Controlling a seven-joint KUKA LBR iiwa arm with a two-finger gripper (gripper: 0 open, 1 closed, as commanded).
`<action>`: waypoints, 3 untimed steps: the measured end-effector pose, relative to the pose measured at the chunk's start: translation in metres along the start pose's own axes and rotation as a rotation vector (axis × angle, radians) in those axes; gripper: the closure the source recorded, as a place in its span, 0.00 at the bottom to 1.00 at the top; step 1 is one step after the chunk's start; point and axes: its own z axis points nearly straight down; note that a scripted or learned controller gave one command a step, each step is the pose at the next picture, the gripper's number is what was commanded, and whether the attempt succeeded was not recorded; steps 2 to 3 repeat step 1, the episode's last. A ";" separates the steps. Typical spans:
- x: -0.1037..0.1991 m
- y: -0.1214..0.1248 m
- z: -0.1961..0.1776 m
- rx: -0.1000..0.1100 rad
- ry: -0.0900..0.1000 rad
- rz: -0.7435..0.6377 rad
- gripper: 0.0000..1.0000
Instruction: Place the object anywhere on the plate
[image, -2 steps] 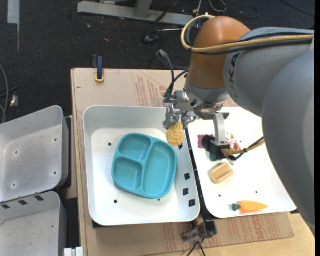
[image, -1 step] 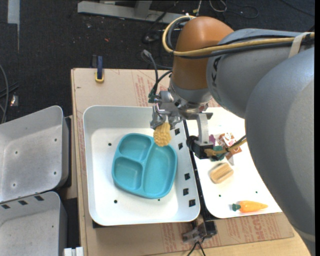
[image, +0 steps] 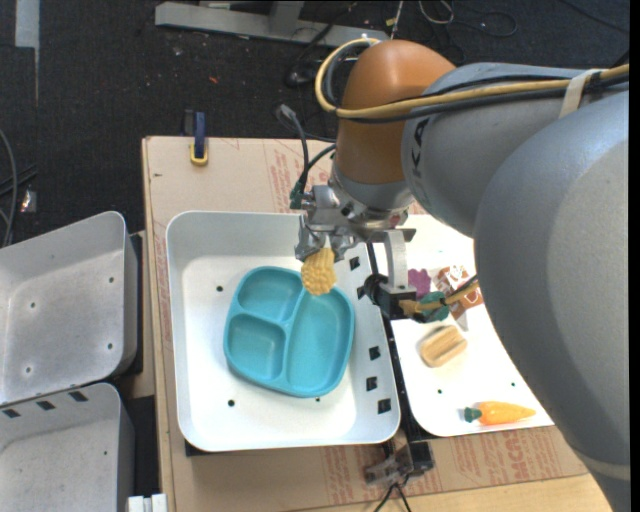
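1. We see the grey arm (image: 520, 150), with its orange band (image: 385, 85), reaching in from the right and ending over the left white bin (image: 190, 400).
2. The gripper (image: 318, 255) hangs above the upper edge of the teal divided plate (image: 285, 345), and its fingers pinch a yellow corn cob (image: 319, 271) that hangs down between them.
3. The corn cob's lower end overlaps the plate's upper rim in this slanted view; we cannot tell whether it touches the plate or hangs just above it.
4. The plate lies flat in the left bin, its three compartments facing up.
5. In the right white bin (image: 440, 410) we see a tan bread roll (image: 442, 346), an orange carrot (image: 500, 411) near the lower edge, and a small cluster of mixed toy items (image: 440, 290) just beside the bin's left wall.
6. Both bins sit on a brown cardboard sheet (image: 160, 200).
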 end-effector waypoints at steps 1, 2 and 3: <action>0.000 0.000 -0.001 -0.001 0.000 0.001 0.00; 0.000 0.000 -0.001 -0.001 0.000 0.001 0.00; 0.000 0.000 -0.001 -0.001 0.000 0.001 0.00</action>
